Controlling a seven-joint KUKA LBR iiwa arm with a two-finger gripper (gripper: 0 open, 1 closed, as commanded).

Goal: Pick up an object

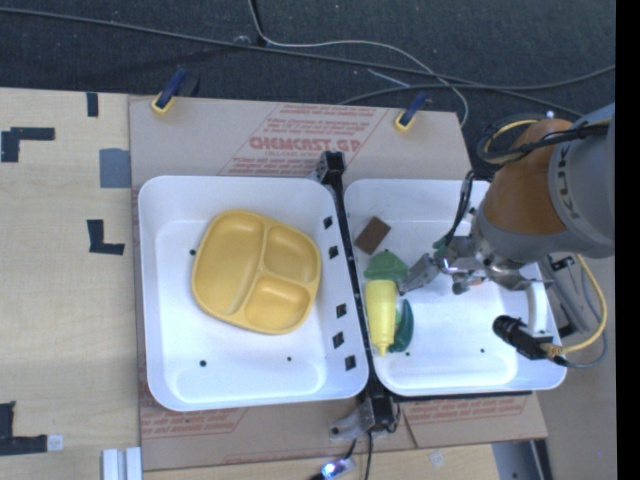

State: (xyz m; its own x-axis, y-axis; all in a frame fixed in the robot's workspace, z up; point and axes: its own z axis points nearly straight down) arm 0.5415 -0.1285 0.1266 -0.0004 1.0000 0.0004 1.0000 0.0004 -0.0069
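White plastic, two shallow bins side by side on a cardboard-covered bench, split by a black divider (345, 268) used here as the landmark. Left of the divider, in the left bin (160, 298): one yellow sectioned plate (256, 271), lying flat, well apart from everything else. Right of the divider, in the right bin (440, 373): a small brown block (373, 233) near the divider's upper part; below it a green object (385, 265); below that a yellow bottle-like object (381, 313) lying lengthwise just beside the divider, touching a second green piece (402, 326) on its far side.

Farther right of the divider, grey arm with orange band reaching in, gripper (420, 275) low over the right bin, tip just beside the upper green object. Fingers too small and dark to read: apart or together, cannot tell. Nothing visibly held.

Likely target: the green and yellow cluster hugging the divider. Risks from here: fingers striking the divider or bin wall because the objects sit so close to it; closing on two touching objects at once and dropping both; nudging the rounded yellow object so it rolls out of reach; grasping only a thin green edge and slipping off on the lift.
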